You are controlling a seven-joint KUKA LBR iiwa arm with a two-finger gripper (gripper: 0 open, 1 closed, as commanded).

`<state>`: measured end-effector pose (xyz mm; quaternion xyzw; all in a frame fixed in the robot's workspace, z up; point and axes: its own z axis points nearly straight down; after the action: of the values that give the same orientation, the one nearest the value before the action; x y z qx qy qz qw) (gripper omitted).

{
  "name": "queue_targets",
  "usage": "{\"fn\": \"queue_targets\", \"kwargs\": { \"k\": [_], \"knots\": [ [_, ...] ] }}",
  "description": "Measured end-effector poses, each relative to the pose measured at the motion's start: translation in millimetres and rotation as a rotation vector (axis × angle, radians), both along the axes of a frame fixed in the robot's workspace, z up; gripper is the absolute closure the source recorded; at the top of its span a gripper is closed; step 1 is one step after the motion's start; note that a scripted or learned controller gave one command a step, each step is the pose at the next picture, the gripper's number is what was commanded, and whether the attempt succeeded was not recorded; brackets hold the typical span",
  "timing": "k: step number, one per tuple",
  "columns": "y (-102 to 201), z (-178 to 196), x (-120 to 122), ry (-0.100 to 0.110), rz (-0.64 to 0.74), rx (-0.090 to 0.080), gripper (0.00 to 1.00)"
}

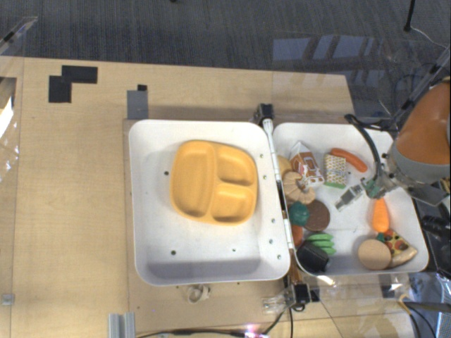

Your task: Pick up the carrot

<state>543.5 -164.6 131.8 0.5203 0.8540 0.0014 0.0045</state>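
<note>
Hovering jaws (361, 192) beside carrot (380, 215), right bin (416, 259)

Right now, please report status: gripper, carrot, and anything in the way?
Gripper low in right bin, just above carrot. Carrot lying on bin floor, not held. Pizza slice and bread roll close below it.

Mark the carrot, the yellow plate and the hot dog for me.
carrot (380, 215), camera view, middle of its orange body
yellow plate (189, 178), camera view, floor of its large left compartment
hot dog (349, 159), camera view, middle of the sausage
</note>
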Motion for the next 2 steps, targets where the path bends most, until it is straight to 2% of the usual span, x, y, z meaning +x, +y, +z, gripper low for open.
{"fn": "queue_targets", "kwargs": {
  "k": [1, 2],
  "knots": [
    [-34, -43, -5, -0.003, 0.161, -0.001, 0.0],
    [-35, -42, -20, -0.011, 0.007, 0.005, 0.0]
  ]
}}
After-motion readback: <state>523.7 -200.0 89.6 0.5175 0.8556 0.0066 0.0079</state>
